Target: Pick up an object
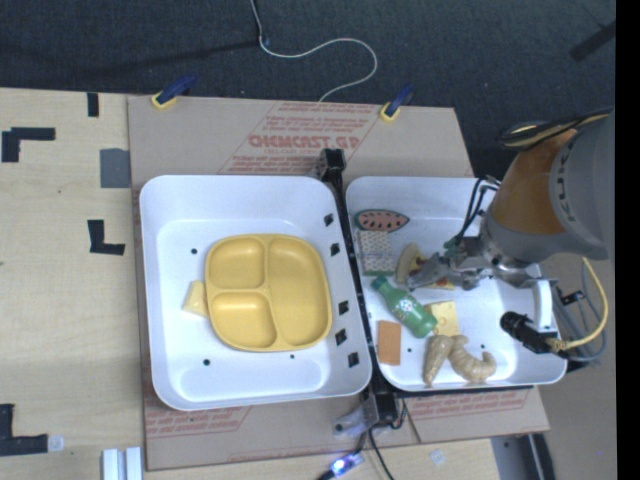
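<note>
The end effector [432, 271], whether it grips I cannot tell, hangs low in the right white bin [440, 196]; the green plastic bottle [405, 306] lies just below-left, slanting down-right.

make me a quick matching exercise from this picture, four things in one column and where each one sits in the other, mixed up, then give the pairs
Things:
1. yellow divided plate
2. green bottle
3. orange block
4. gripper

Places:
A. right bin, near its front edge, just below the bottle
B. middle of the left bin
C. over the right bin, reaching in from the right
D. right bin, lying slantwise near its middle

Pairs: 1-B, 2-D, 3-A, 4-C
</note>
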